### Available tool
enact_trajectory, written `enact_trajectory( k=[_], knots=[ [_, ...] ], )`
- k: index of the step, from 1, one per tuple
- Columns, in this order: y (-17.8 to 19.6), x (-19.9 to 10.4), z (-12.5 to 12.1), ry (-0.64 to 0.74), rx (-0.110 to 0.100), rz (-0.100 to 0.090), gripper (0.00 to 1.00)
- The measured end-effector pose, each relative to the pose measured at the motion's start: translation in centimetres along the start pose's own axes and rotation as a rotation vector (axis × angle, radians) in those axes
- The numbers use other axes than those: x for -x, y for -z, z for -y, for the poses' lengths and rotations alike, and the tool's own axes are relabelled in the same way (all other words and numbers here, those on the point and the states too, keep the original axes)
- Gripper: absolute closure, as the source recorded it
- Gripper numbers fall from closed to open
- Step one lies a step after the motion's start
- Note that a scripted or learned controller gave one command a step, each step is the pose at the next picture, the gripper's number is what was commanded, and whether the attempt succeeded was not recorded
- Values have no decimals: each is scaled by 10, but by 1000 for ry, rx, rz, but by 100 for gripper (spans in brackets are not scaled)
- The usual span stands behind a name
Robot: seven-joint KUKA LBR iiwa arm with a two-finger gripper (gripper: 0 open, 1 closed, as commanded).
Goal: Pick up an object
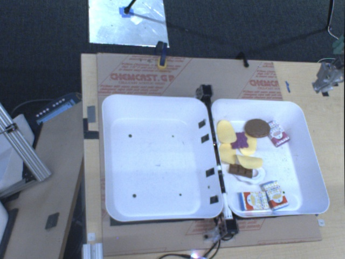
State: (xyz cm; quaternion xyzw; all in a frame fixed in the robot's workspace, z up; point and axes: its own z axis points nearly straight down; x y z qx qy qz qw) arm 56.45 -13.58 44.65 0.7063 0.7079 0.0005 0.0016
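The right bin (307,161) holds several small items. A brown round cookie (257,127) lies near its far side, with a red-and-white carton (278,134) just to its right. Yellow flat pieces (226,131) lie along the bin's left wall, around a purple piece (240,141). A dark chocolate bar (240,171) rests below them, and two small printed boxes (264,198) lie at the near edge. My gripper (326,79) hangs at the far right of the view, beyond the bin's far right corner and well apart from every item.
The left bin (156,161) sits beside the right one, joined by a black-clipped divider (213,144). Both rest on a cardboard sheet (178,74). A shiny metal plate (128,14) lies behind the bench, and a side table (48,161) stands to the left.
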Motion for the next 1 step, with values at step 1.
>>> enact_trajectory(
  k=[1],
  knots=[
    [94, -55, 23, 7, 11, -1, 100]
  ],
)
